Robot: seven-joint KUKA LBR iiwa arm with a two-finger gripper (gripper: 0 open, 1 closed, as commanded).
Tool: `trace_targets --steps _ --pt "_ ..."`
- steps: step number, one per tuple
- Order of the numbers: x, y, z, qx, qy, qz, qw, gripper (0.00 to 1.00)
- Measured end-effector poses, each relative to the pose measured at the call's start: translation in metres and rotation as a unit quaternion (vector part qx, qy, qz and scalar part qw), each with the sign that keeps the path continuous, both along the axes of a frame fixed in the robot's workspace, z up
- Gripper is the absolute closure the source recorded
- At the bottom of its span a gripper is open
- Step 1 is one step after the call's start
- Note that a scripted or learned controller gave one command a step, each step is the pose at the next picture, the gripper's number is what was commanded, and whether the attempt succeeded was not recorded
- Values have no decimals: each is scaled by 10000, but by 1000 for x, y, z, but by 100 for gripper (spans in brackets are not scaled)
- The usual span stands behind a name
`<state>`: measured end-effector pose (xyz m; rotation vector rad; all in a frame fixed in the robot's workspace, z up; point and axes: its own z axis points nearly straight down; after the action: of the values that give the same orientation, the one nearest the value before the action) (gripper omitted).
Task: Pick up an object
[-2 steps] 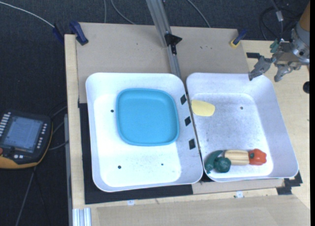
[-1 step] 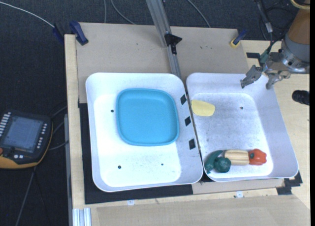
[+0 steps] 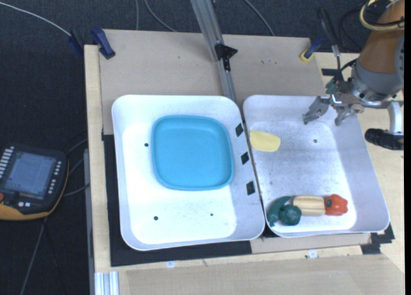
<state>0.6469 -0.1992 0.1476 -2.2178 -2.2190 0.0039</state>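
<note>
arm [image 3: 380,49]: reaching in from the right, orange band above grey wrist
gripper [image 3: 329,112]: hanging over the right bin's [image 3: 359,159] far edge, fingers spread, gripping nothing

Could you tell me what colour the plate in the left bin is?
Light blue; the plate shows in the camera view.

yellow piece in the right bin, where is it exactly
The yellow piece lies in the right bin, hard against its left wall near the far end, well apart from the toys at the near edge and left of the gripper.
</note>
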Motion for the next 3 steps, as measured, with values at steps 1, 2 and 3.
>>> trace_targets --steps 1,2,3 --pt "-1 1 -53 -1 -3 -1 10000 0" --pt "1 0 -38 -11 -35 2 10000 100" --pt "8 0 6 -12 -48 1 10000 100"
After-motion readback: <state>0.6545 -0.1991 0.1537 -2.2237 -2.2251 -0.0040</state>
